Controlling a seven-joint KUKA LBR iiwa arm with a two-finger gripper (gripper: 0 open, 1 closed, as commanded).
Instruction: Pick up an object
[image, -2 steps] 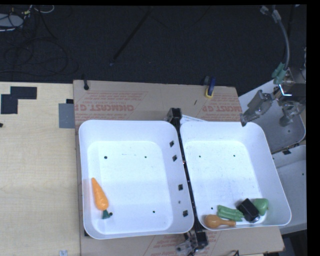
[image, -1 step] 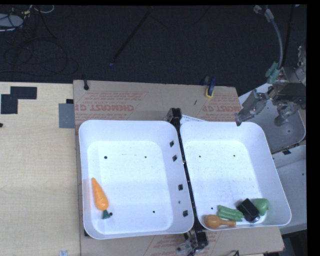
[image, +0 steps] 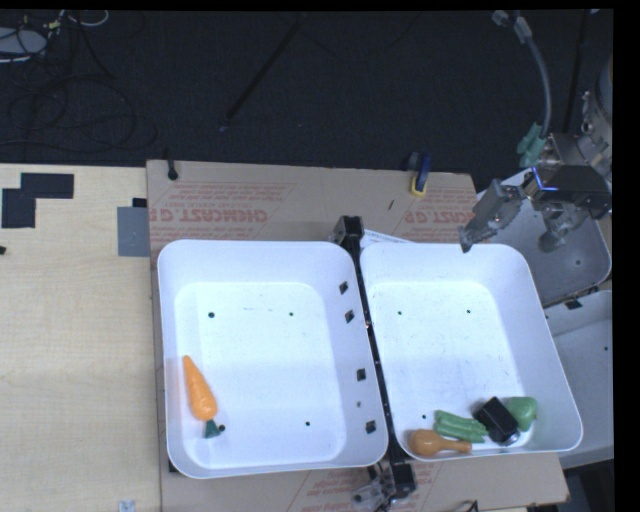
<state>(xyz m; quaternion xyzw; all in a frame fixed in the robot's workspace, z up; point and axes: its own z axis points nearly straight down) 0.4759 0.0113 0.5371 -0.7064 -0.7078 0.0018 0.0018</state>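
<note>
Looking at the upper right of the frame, you find the hand (image: 510, 222) raised above the far right corner of the right bin (image: 535, 300). Its two fingers stand apart, one grey finger (image: 482, 218) slanting down to the left and the other hanging further right, with nothing between them and nothing touched.

Down in the lower right corner of that same bin, well apart from the hand, you see a small cluster of things lying close together: a black block (image: 497, 420) resting against a green pepper-like piece (image: 521, 409), a long green vegetable (image: 459, 426) just to its left, and an orange-tan pear-shaped piece (image: 437, 443) at the near rim.

Across the black divider (image: 362, 330), the left bin (image: 170, 300) holds a single orange carrot (image: 199, 390) with a dark green stub, lying near its lower left wall.

Both bins sit on a brown cardboard sheet (image: 300, 200) printed with reddish lettering. A yellow and blue clip (image: 419, 177) stands at the sheet's far edge. To the left you see the pale wooden worktop (image: 70, 350) with dark rectangular patches (image: 38, 196), and the top of the frame is dark floor with cables (image: 90, 100).
</note>
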